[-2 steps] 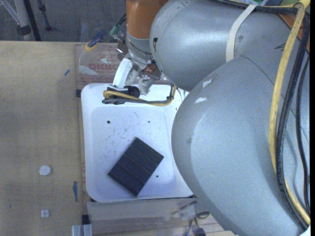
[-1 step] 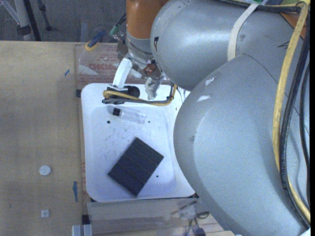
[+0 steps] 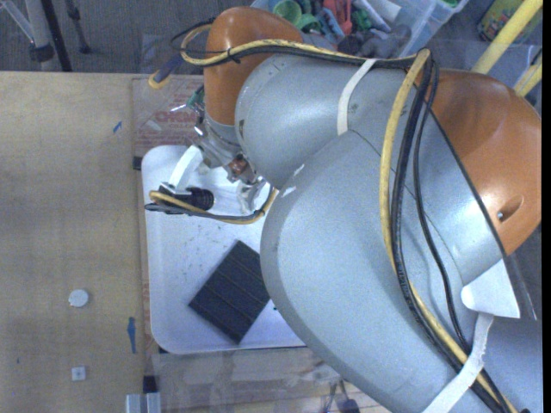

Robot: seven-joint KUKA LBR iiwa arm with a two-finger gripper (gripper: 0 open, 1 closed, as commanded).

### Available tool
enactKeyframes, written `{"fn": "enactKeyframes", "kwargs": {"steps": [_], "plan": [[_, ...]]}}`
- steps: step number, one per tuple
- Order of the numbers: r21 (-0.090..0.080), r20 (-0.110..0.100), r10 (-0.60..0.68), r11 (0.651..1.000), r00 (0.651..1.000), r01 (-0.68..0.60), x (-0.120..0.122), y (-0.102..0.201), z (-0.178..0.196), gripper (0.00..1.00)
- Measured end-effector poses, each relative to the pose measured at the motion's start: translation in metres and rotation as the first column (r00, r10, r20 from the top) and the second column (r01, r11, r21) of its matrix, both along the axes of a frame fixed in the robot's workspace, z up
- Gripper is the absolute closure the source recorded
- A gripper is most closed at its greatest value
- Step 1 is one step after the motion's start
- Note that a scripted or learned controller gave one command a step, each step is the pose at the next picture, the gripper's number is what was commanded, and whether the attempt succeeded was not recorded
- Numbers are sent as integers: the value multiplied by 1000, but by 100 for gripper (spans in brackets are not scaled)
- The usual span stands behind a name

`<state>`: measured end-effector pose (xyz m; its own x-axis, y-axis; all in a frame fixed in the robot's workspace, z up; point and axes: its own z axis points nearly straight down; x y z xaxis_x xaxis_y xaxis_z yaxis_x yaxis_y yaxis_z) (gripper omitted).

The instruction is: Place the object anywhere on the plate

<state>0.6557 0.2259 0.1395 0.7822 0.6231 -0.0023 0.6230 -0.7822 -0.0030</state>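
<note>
A flat black ribbed square slab [image 3: 231, 291], which may be the plate, lies tilted on the floor of the white bin [image 3: 172, 317], near its front edge. My gripper [image 3: 209, 175] hangs over the bin's far left corner, well behind the slab and apart from it. The wrist above it carries an orange band [image 3: 228, 41]. A yellow and black cable [image 3: 182, 200] loops out just below the gripper. The bulk of the grey arm [image 3: 362, 231] covers the bin's right part and everything beyond it. I cannot make out any object held at the gripper.
A bare wooden bench top [image 3: 60, 188] stretches to the left of the bin, with a small grey disc [image 3: 78, 298] on it. A clear box of colourful toys [image 3: 362, 7] stands at the back. A yellow pole [image 3: 516, 24] rises at the top right.
</note>
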Motion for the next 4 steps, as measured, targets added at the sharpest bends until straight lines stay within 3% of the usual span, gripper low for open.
{"fn": "enactKeyframes", "kwargs": {"steps": [1,2,3,4], "plan": [[2,1,1,1000,1000,-1,1,1,11,100],[1,5,-253,967,967,253,0,-21,-27,100],[9,37,167,986,985,-167,-80,7,-41,100],[2,16,162,987,987,-163,-86,2,-49,0]]}}
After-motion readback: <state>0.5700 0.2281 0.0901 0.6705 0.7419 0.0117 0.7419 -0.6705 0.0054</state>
